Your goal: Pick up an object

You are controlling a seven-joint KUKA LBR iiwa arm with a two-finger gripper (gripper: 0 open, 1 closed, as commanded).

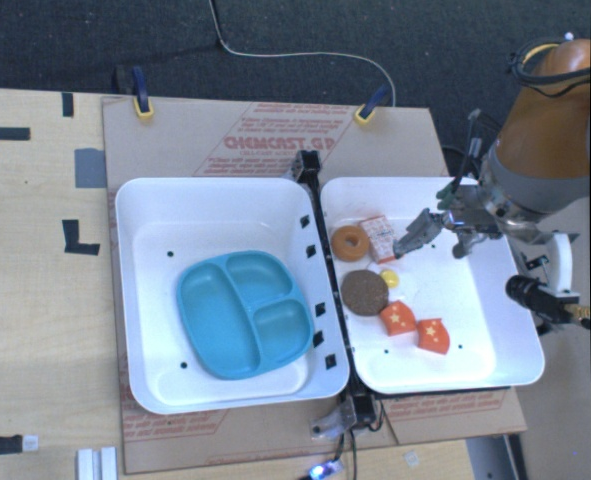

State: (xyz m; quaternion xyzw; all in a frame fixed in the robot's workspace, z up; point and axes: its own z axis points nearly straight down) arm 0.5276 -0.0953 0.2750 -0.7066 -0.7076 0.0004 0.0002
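Now we are over the right bin [495, 363], and our gripper [407, 242] hangs low at the far side of its cluster, just beside the small pale packet [379, 234]. Whether the pincer is released or clenched, we cannot tell from this angle; nothing shows between its tips, so we claim no hold on anything.

As we read it, the step in hand is the descent onto a target, and the packet or the doughnut [350, 243] look like the closest candidates. To do it well, we would want to come straight down on one item alone, centred on it, because the pieces sit crowded: the doughnut touches the packet, and the dark brown round disc [364, 292] lies just near of both. A slanted approach would likely nudge neighbours instead of trapping one. The two red pieces, [398, 319] and [432, 335], stand a little freer toward the near side and may be the easier take.

On to the count: two white bins. In the left bin [140, 208], one blue divided tray [243, 313]. In the right bin, one doughnut, one packet, one brown disc, one small yellow bit [389, 280], and two red pieces.
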